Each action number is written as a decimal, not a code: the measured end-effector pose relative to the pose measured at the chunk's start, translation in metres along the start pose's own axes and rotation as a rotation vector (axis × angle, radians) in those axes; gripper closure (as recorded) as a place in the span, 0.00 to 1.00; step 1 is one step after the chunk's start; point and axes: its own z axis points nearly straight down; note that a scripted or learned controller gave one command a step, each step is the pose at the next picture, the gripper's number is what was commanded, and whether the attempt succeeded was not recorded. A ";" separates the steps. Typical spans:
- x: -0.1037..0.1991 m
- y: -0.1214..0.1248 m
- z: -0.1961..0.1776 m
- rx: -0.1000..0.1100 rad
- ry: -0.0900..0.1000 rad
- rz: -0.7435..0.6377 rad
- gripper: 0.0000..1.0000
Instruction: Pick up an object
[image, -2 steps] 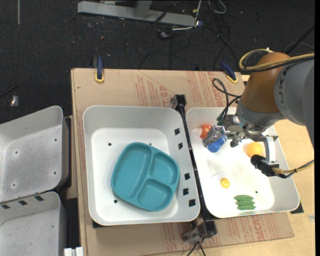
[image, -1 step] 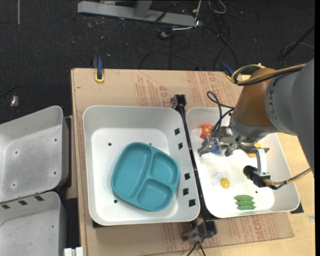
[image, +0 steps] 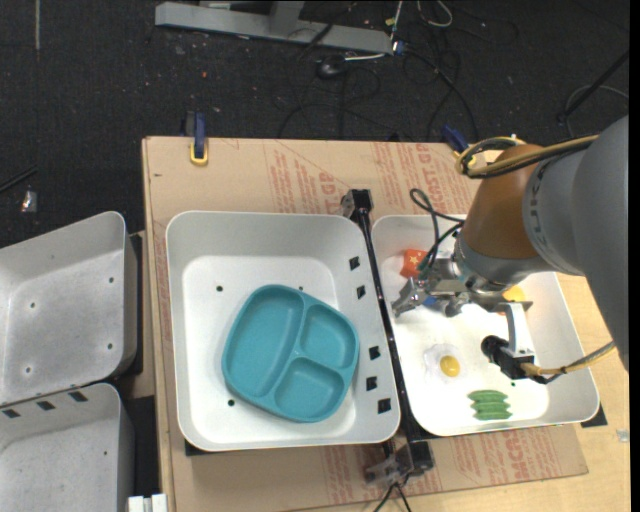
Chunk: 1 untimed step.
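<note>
My gripper (image: 418, 296) hangs low over the left part of the right bin (image: 570, 400), just below an orange-red object (image: 411, 262) near the bin's back left. Nothing shows in its grasp. A fried egg toy (image: 447, 365), white with a yellow yolk, lies in front of the gripper. Further forward, a green pea pod (image: 490, 403) rests by the bin's front wall. A small yellow thing (image: 515, 294) peeks out from under the wrist.
The left bin (image: 190, 250) holds a teal divided plate (image: 290, 352). A black divider (image: 378, 300) runs between the two bins. The grey arm with its orange band (image: 505, 215) covers the right bin's back right part.
</note>
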 end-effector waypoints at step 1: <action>0.000 0.000 -0.011 -0.001 0.000 0.001 1.00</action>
